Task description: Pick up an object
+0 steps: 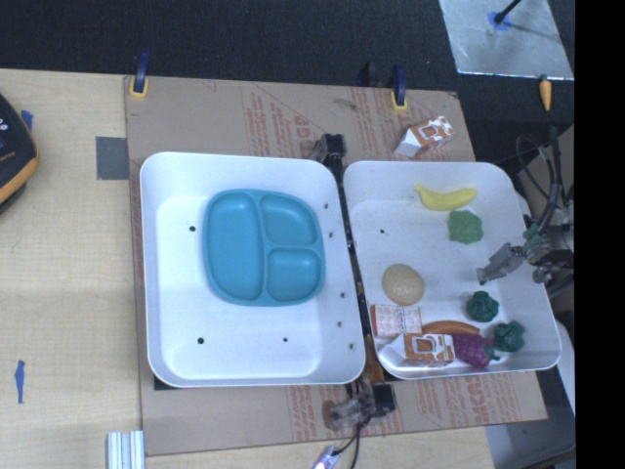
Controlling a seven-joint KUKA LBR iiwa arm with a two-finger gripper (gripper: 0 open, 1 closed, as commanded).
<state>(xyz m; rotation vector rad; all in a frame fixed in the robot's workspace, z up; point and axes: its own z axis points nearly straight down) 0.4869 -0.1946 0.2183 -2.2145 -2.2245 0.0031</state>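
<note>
- So the pincer (491,268) is poking in from the right edge of the right bin (391,189), hanging over bare bin floor. Whether it's spread or closed I honestly cannot tell, it's just a small grey blur at this angle. Nothing visibly in it.
- Any object counts, and they're all in the right bin. Closest candidates: the dark green broccoli piece (481,307) just below the pincer and the lighter green lumpy veg (466,227) just above it.
- My pick would be the dark green one. It sits a bit apart from its neighbours, so I'd centre right over it and drop straight down rather than come in at a slant.
- The banana (446,197) near the top wall is also decently isolated, but its curve probably makes it easier to fumble.
- I'd avoid the bottom corner: the small cartons (422,346), a sausage (446,328), something purple (473,353) and another green piece (508,337) are touching or packed together against the rim.
- The tan round bun (402,283) sits mid-bin, probably wide for the pincer.
- Left bin (156,262) just has a blue divided plate (264,246). One carton (425,137) is lying on the surface outside the bins.
</note>
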